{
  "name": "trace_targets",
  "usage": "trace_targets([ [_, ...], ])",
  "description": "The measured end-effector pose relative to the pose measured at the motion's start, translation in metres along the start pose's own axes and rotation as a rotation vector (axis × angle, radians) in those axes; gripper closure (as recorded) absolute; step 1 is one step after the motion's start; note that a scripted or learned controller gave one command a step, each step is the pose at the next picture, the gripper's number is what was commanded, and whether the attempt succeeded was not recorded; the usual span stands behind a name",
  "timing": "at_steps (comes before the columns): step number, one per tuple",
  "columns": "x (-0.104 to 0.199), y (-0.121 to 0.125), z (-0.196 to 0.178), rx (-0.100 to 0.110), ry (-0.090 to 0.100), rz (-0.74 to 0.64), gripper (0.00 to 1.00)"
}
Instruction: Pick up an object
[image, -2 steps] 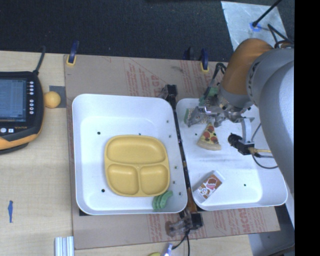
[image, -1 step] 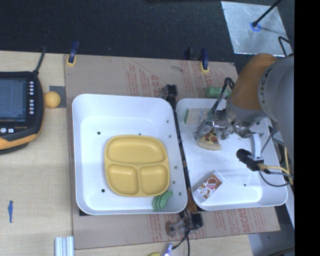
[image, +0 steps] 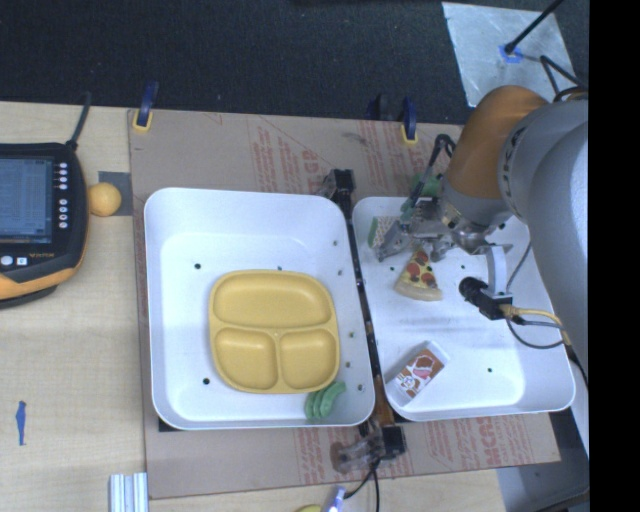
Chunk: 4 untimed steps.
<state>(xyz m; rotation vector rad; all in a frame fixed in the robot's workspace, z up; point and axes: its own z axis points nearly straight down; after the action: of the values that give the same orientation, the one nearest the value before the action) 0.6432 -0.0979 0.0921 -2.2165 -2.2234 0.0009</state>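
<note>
**Arm down in the right bin, by the pizza slice**

From my remote seat I see the arm (image: 520, 150) reaching in from the right, its orange band above the wrist, with the gripper (image: 425, 238) low in the upper left part of the right bin (image: 520, 395). I cannot tell from this view how the hand is set, and I see nothing clearly held in it. A toy pizza slice (image: 420, 275) lies on the bin floor just below the gripper, very close to it; whether they touch I cannot say. A small greenish item (image: 378, 232) sits at the bin's left wall, just beside the gripper. Lower in the same bin a small printed packet (image: 417, 372) lies tilted, well apart from the gripper.

In the left bin (image: 170, 300) a yellow divided plate (image: 272, 328) lies flat near the middle, three compartments up. A green object (image: 324, 402) rests at the plate's lower right edge, near the bin's corner.

On the bench to the left I see a control pendant (image: 35, 220) and a yellow ball (image: 104, 198) just beside it
</note>
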Motion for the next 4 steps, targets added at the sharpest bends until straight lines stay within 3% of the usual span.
trace_targets([
  [1, -0.060, 0.013, -0.069, -0.002, -0.001, 0.002, 0.00],
  [2, -0.014, 0.012, 0.001, 0.003, 0.000, -0.002, 0.00],
  [3, -0.019, -0.011, 0.000, 0.002, -0.002, -0.001, 0.00],
  [4, -0.019, -0.010, -0.010, 0.004, -0.002, -0.003, 1.00],
])
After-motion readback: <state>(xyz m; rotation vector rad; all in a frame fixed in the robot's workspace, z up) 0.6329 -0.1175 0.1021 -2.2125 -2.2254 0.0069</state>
